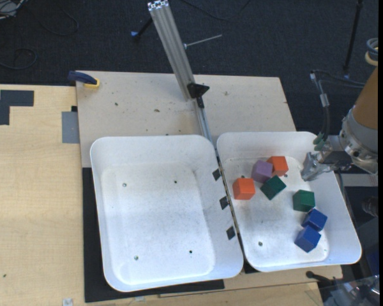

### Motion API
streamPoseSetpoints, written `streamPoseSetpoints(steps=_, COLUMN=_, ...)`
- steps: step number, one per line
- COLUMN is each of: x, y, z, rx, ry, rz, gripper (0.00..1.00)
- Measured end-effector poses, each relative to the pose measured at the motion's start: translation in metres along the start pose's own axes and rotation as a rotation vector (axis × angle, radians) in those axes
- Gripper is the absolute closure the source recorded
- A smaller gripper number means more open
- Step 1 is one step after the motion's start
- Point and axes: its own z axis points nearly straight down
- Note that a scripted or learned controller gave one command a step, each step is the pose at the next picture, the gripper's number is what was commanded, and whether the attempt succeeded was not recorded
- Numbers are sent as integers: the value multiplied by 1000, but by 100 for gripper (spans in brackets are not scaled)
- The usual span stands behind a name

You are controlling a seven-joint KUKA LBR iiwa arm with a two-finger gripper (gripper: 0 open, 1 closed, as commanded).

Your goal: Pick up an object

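The right bin (pixel 345 247) holds several small blocks. An orange block (pixel 244 188) lies near the divider, and a second orange block (pixel 279 165) sits behind a purple one (pixel 263 170). Two dark green blocks (pixel 273 187) (pixel 303 200) lie mid-bin, and two blue blocks (pixel 315 219) (pixel 307 238) rest toward the front right. My gripper (pixel 311 169) hangs over the right bin's right side, just above and right of the nearer green block. Nothing shows between its fingers.
The left bin (pixel 115 152) stands beside the right one. A slanted aluminium post (pixel 173 46) rises behind the bins. A small blue and yellow object (pixel 84 79) lies at the board's far left corner. Cables hang near the arm.
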Motion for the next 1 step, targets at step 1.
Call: streamPoseSetpoints(steps=1, x=47, y=7, z=19, rx=2, ry=3, rz=1, gripper=100)
